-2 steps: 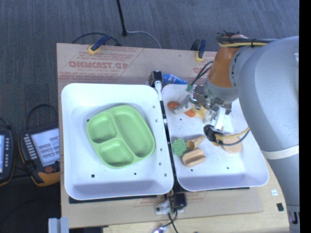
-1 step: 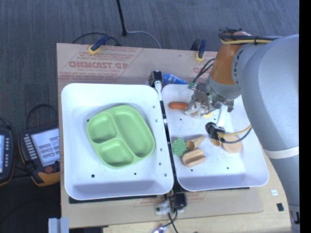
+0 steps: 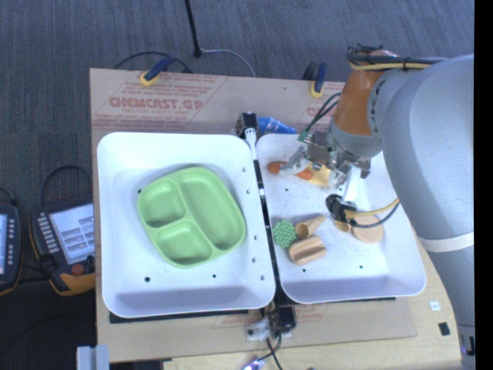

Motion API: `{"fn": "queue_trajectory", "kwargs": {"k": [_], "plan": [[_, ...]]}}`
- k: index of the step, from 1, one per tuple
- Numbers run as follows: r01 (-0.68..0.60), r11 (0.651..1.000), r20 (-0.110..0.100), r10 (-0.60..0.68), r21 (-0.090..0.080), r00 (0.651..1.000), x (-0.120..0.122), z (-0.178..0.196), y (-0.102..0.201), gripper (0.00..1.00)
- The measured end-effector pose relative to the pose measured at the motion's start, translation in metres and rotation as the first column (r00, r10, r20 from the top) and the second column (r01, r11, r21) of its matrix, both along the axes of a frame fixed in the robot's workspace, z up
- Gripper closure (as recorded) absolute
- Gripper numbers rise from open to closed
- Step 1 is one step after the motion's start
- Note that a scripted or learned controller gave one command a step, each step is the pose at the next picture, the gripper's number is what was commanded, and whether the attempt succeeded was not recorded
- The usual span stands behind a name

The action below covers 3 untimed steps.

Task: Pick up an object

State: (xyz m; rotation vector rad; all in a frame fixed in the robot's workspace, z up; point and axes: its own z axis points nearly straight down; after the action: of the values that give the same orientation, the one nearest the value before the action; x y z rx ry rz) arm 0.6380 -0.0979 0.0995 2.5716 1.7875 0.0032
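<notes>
Orange piece point(image 3: 306, 174) | just beside gripper point(image 3: 312, 163) (right bin) | grip state: cannot tell

Tan bread roll point(image 3: 306, 250), green block point(image 3: 283, 233), cone point(image 3: 310, 226), clustered in right bin

The left bin point(image 3: 115, 230) has bare floor along its edges around the green tray point(image 3: 192, 216). In the right bin point(image 3: 385, 280), the lower right floor lies open. The arm point(image 3: 431, 145) covers its upper right, and small items point(image 3: 308, 241) crowd the middle near the divider.
</notes>
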Motion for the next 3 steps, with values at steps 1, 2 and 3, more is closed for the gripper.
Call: {"fn": "queue_trajectory", "kwargs": {"k": [1, 2, 3], "plan": [[-0.075, 0.997, -0.005, 0.075, 0.002, 0.997, 0.005, -0.012, 0.002, 0.00], [-0.076, 0.997, -0.001, 0.076, -0.001, 0.997, 0.006, 0.000, 0.001, 1.00], [-0.076, 0.997, -0.002, 0.076, -0.001, 0.997, 0.006, 0.000, 0.001, 0.00]]}}
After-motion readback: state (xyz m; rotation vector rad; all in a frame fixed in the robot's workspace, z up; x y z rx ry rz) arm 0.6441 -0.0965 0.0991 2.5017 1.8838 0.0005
